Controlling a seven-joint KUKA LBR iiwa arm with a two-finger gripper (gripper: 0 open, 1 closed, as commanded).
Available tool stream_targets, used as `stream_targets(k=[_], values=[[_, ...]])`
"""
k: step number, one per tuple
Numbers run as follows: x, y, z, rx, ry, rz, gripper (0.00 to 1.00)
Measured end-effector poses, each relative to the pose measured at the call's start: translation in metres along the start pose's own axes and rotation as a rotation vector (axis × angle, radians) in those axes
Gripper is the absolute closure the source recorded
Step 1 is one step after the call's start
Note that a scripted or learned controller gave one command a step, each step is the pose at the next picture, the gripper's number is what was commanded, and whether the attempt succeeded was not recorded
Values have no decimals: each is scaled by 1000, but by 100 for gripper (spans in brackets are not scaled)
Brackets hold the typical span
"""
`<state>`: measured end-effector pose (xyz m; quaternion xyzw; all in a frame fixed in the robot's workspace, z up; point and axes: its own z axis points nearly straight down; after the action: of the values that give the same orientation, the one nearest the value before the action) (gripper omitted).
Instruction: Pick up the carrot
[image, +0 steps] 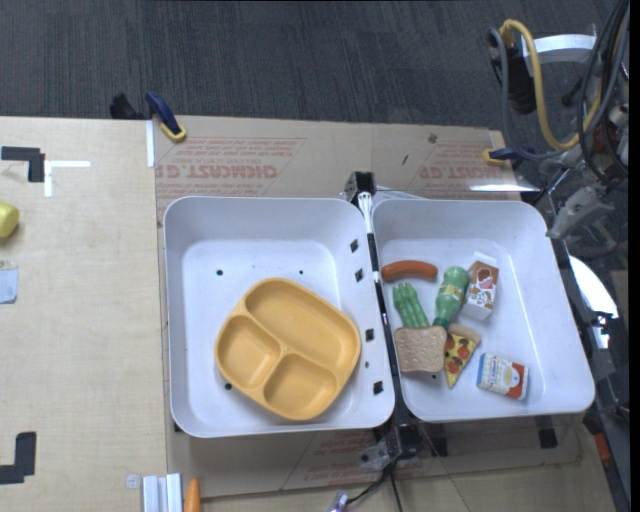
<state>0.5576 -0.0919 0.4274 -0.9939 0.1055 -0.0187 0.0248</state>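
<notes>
The carrot (409, 269), a slim orange-red piece, lies flat near the back left of the right bin (560, 330), pointing left to right. Just in front of it sit a green ridged vegetable (408, 305) and a green bottle (451, 291). Nothing covers or touches the carrot from above.
The right bin also holds a toast slice (420, 349), a pizza wedge (459, 354) and two small cartons (482, 289) (501, 376). A yellow divided plate (287, 348) lies in the left bin (190, 300). Cables and grey machine parts (560, 90) crowd the back right. A yellow-green fruit (6, 219) sits at the bench's far left.
</notes>
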Motion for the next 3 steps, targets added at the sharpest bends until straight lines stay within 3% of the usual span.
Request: stream_targets(k=[1,2,3], values=[[3,-3,-10,17,9,2,100],[3,-3,-10,18,10,3,0],[-65,-29,168,-46,-37,-1,0]])
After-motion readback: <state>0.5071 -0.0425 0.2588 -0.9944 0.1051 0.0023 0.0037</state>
